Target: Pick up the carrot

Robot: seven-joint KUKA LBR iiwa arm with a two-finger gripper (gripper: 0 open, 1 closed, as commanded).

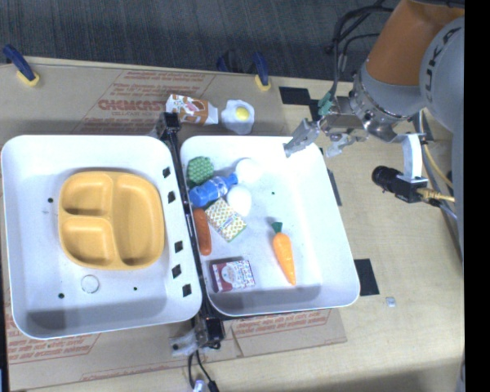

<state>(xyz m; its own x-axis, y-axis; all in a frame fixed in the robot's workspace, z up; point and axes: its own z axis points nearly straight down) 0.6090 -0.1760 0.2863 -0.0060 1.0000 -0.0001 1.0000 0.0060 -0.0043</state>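
Orange carrot [284, 256] lay in the right bin [331, 219], near its front wall. Gripper [298, 143] hovered over the back rim, finger state indeterminable. Risk: a descent striking the wall.

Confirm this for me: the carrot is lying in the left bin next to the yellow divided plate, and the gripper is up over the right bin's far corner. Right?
Not quite. The carrot lies in the right bin, apart from the yellow divided plate, which sits in the left bin. The rest stands: the camera view shows the gripper over the right bin's far corner.
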